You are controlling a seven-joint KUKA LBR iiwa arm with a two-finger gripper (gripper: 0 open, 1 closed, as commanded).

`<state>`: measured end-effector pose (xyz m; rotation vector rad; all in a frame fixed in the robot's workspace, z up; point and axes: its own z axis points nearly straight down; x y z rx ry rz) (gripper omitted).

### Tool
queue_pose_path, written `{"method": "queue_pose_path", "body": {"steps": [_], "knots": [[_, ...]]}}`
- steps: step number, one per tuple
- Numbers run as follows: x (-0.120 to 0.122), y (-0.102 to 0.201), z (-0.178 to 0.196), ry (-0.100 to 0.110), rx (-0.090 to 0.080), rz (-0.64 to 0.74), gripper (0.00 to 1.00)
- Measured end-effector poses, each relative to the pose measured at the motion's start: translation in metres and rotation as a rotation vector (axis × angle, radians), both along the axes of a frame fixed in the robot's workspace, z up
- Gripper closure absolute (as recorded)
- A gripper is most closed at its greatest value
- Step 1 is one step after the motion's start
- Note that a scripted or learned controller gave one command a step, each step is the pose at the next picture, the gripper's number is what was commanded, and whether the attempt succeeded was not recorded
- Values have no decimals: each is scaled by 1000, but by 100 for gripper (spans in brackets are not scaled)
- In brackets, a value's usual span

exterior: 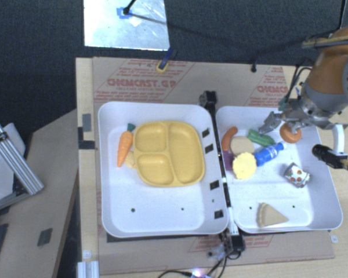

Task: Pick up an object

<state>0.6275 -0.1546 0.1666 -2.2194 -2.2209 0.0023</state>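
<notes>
hand hovering over right bin, finger state: cannot tell | nearest: green piece at 7 o'clock | advising: centring before descending, avoiding blue bottle

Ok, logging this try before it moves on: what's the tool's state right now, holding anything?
Tool: over the right bin, above the green piece; nothing seen held; open or shut cannot be told.
</notes>
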Motion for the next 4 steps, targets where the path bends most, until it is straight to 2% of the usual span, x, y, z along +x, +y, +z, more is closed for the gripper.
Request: {"method": "queue_pose_path", "body": {"steps": [1, 2, 3, 4], "knots": [[2, -1, -59, -5, -4, 1, 0], [8, -5, -72, -20, -10, 0, 0], [11, -7, -58, -35, -17, 0, 100], [20, -12, 4, -11, -2, 3, 100]]}}
